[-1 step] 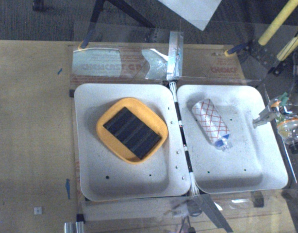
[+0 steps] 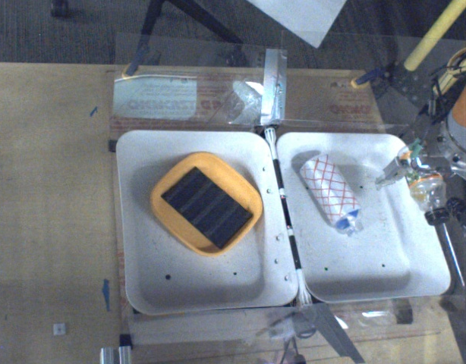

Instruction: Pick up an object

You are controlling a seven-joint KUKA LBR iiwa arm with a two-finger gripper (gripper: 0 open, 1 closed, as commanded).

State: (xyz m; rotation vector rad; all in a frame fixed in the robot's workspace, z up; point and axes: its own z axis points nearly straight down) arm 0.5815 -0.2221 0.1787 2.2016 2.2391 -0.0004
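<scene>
Poised at far right rim of right bin [image 2: 415, 275], gripper [image 2: 404, 165] w/ finger state unreadable, well apart from red-checked tube [image 2: 329, 189] mid-bin; likely miss, or roll-away on its rounded body.

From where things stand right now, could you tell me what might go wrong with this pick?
The gripper sits at the right bin's far right rim, so a descent here may hit the wall. The nearest object, a red-checked white packet, looks soft and tapered; it could slip or crumple when squeezed.
</scene>
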